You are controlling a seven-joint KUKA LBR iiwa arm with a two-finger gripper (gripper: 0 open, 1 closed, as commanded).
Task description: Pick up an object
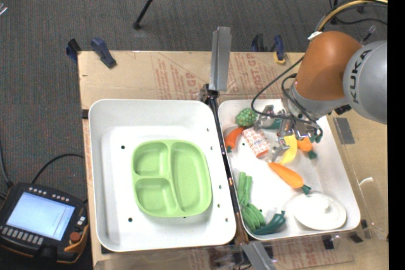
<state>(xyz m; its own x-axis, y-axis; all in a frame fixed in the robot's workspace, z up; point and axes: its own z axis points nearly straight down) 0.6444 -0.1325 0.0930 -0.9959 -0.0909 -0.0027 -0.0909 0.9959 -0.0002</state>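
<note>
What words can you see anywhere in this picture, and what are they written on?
"KUKA" in dark letters on the grey arm, running along its side.
Red printed letters on the cardboard under the bins, upside down from here and too faint to read.
A red and white label on the small can in the right bin: too small to read.
The screen of the handheld controller: too blurred to read.

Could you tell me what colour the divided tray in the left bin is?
Light green; the divided tray shows clearly in the camera view.
</note>
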